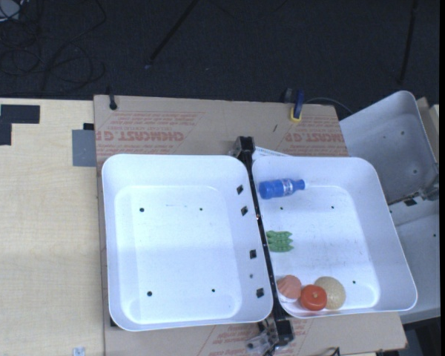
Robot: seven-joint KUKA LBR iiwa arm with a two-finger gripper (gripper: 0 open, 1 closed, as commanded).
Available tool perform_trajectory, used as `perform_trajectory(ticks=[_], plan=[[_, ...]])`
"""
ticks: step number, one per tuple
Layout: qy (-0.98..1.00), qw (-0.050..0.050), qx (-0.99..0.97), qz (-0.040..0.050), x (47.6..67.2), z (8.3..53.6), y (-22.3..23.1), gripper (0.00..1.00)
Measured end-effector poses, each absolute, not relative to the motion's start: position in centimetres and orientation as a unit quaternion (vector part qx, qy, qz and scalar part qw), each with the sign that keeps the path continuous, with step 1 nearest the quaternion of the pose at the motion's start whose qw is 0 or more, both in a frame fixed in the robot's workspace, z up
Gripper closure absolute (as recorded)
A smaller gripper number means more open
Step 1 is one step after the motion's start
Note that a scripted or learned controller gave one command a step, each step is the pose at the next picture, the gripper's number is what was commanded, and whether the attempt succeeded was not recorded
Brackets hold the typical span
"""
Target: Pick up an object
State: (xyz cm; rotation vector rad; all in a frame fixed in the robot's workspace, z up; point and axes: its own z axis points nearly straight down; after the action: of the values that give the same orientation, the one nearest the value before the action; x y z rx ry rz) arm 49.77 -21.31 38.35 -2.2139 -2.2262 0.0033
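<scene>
You have nothing lifted yet; the whole pick looks still ahead. Nearest you, in the right bin [386,221], three round pieces cluster: a red one [313,297], a pink one [288,286], a tan one [331,291]. Farther back lie one green piece [279,241], then one blue bottle [281,188]. The left bin [107,221] sits beside it.

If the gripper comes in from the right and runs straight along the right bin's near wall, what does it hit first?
Likely the tan disc, with the red disc right behind it, if it travels low inside the right bin; depth is unclear.
</scene>
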Motion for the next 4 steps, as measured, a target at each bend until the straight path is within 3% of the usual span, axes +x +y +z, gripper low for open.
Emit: perform_trajectory(ticks=[1,2,3,4], plan=[[-0.708,-0.001,-0.706,-0.0001,50.3,40.7,-21.4,1.00],[-0.707,0.001,-0.707,0.0012,50.6,38.7,-21.3,1.00],[-0.708,-0.001,-0.706,-0.0002,51.3,41.3,-21.4,1.00],[-0.707,0.002,-0.707,0.0011,48.3,39.4,-21.3,1.00]])
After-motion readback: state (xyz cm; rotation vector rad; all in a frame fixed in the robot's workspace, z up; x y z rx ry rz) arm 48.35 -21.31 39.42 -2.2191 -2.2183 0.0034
